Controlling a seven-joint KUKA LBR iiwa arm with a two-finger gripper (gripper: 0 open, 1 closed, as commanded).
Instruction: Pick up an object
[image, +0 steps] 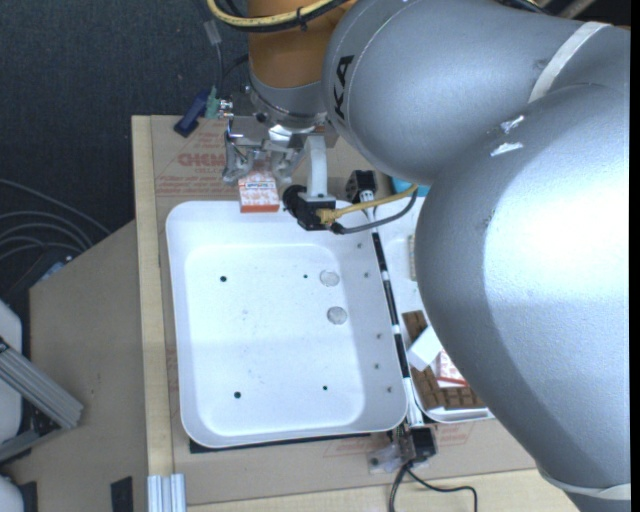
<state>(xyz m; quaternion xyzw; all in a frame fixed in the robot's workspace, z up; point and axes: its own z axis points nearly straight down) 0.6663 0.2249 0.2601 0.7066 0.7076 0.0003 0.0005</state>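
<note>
My gripper (258, 176) hangs under the orange band of the arm, over the far rim of the left white bin (270, 350). A small orange-and-white box (259, 193) sits between its metal fingers (236, 166), lifted clear of the bin floor. The gripper is shut on this box. The large grey arm covers most of the right bin (440, 412).
In the visible part of the right bin lie a brown box (452, 396) and a white-and-red packet (437, 358). A black strip (390, 290) runs between the bins. A yellow cable (365, 206) trails from the wrist. The cardboard bench top (150, 300) borders the left bin.
</note>
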